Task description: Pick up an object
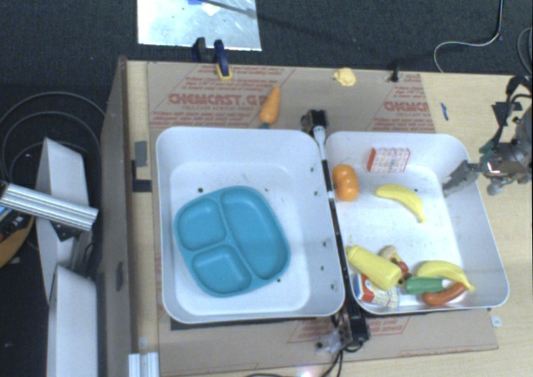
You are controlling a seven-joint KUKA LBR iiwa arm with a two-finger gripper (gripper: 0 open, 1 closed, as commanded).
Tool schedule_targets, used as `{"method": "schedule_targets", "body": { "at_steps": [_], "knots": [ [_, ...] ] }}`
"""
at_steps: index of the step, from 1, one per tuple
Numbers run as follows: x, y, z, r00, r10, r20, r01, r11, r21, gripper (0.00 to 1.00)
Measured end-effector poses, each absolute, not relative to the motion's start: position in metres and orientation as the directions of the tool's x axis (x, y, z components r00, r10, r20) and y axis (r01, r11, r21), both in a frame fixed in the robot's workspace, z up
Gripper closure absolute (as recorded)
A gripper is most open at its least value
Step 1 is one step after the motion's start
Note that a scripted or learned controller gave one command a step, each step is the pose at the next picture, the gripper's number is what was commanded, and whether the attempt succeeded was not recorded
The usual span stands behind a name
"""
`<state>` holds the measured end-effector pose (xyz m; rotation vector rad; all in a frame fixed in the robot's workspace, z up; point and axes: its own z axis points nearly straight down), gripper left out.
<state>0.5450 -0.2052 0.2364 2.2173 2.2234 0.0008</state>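
Note:
The right bin (475, 225) holds an orange (344, 182), a banana (401, 199) and a red-and-white box (389, 159) in its far half. At its near edge lie a yellow bottle (375, 265), a second banana (444, 271), a green piece (425, 285) and a red sausage (445, 294). My gripper (470, 174) hangs over the bin's far right rim, to the right of the first banana and apart from every object. Nothing is seen in its grasp.
The left bin (179, 159) carries a blue divided plate (231, 239). On the cardboard behind the bins lie a carrot (269, 106) and a small yellow piece (345, 76). A blue clamp (218, 52) sits at the bench's far edge. Cables run at the far right.

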Motion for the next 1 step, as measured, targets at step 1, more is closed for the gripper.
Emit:
{"method": "schedule_targets", "body": {
  "at_steps": [1],
  "knots": [
    [0.6029,-0.1902,0.1613,-0.007,1.000,-0.002,1.000,0.007,0.005,0.00]
  ]
}}
